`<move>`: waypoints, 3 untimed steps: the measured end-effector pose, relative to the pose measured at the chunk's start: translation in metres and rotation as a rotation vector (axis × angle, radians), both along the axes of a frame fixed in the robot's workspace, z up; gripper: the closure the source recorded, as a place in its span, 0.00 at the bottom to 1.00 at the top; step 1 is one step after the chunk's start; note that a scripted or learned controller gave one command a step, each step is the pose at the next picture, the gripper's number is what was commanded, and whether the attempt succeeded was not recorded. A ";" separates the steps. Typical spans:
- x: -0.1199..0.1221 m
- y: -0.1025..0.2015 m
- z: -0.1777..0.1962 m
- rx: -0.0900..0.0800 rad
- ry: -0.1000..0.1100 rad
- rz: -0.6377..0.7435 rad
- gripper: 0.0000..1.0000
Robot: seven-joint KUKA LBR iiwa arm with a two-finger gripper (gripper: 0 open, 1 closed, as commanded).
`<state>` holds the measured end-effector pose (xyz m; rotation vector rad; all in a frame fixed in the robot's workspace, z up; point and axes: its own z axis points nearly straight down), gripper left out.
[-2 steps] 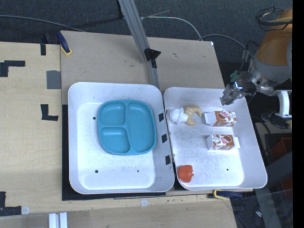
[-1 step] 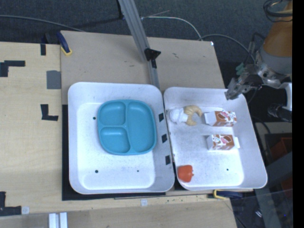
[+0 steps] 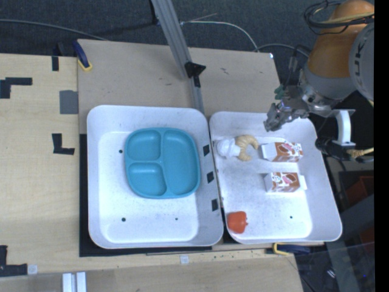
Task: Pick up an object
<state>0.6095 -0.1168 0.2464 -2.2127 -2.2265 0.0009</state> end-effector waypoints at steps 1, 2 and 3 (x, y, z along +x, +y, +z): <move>0.004 0.047 -0.011 -0.001 0.000 0.000 1.00; 0.007 0.103 -0.003 0.000 -0.001 0.001 1.00; -0.001 0.151 -0.010 -0.001 0.001 0.000 1.00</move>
